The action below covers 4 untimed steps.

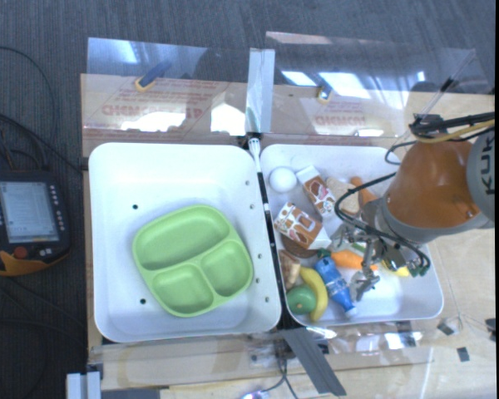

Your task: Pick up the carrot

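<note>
Though cables and the orange band blur its fingers so that I cannot tell how far they part, the gripper (359, 266) hangs over the carrot (347, 258) in the right bin (416, 306), a blue bottle (333, 283) at seven o'clock.

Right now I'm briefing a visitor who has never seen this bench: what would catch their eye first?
Probably the arm's orange band, looming over the right bin, with the gripper low among a jumble of small items there, close to the carrot. Next, the green divided plate lying alone in the left bin. The yellow banana and blue bottle stand out near the right bin's front.
</note>
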Each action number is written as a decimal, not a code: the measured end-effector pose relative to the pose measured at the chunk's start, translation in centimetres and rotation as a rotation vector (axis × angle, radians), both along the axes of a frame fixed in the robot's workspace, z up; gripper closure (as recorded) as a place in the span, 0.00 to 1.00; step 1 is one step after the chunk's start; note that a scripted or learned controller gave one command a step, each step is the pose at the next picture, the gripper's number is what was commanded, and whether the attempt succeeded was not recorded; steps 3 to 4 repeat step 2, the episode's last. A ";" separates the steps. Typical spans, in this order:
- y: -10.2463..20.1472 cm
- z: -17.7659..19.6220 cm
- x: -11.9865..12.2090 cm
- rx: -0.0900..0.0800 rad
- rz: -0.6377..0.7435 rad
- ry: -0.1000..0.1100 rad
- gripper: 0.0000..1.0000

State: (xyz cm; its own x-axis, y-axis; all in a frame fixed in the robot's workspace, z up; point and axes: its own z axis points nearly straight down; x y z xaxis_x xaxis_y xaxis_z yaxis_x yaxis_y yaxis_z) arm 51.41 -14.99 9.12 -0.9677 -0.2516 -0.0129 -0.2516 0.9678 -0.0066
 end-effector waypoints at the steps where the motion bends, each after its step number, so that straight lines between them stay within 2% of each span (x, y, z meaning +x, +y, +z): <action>1: 0.0 1.2 0.4 -0.004 0.000 -0.011 1.00; 2: 7.9 14.2 4.2 0.003 0.051 -0.003 1.00; 4: 7.9 14.2 4.2 0.003 0.051 -0.003 1.00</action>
